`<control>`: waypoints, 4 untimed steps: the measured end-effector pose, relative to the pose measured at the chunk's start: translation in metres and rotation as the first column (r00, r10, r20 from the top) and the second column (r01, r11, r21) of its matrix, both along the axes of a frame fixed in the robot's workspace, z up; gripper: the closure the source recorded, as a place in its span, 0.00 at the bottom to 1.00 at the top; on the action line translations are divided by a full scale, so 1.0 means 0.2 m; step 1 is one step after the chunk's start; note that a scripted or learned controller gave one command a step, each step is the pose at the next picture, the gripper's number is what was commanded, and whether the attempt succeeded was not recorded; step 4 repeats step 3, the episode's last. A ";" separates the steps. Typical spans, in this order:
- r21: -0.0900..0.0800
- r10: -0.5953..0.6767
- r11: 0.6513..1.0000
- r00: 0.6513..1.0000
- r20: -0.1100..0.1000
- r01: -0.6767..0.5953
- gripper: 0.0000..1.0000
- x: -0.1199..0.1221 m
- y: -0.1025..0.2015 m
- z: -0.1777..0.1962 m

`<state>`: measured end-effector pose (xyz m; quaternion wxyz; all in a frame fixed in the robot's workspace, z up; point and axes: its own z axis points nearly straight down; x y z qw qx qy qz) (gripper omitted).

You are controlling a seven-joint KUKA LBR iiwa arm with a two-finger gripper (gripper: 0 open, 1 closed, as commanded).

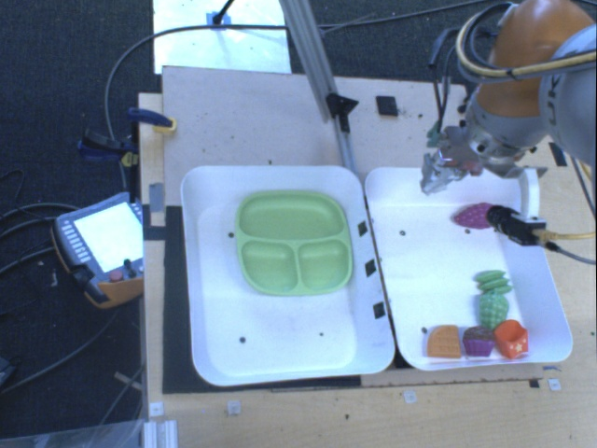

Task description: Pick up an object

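My gripper (436,181) hangs over the far left part of the right bin (410,278), with nothing visible between its tips. A magenta-purple piece (473,216) lies a little to its right in that bin. Along the bin's near right side sit a green ridged piece (492,292), an orange piece (444,342), a small purple piece (478,341) and a red-orange piece (511,338).
The left bin (215,325) holds a green divided plate (294,241). A slanted metal pole (312,54) and a small black block (387,106) stand on the bench behind the bins. A handheld pendant (101,245) lies left of the bench.
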<state>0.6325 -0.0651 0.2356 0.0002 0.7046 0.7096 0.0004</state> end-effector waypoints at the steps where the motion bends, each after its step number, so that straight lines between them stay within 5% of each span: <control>1: 0.002 0.003 1.000 1.000 -0.001 -0.003 1.00 -0.07 0.29 -0.05; 3: 0.002 0.003 1.000 1.000 -0.001 -0.003 1.00 -0.20 0.75 -0.04; 4: 0.002 0.003 1.000 1.000 -0.001 -0.003 1.00 -0.20 0.75 -0.04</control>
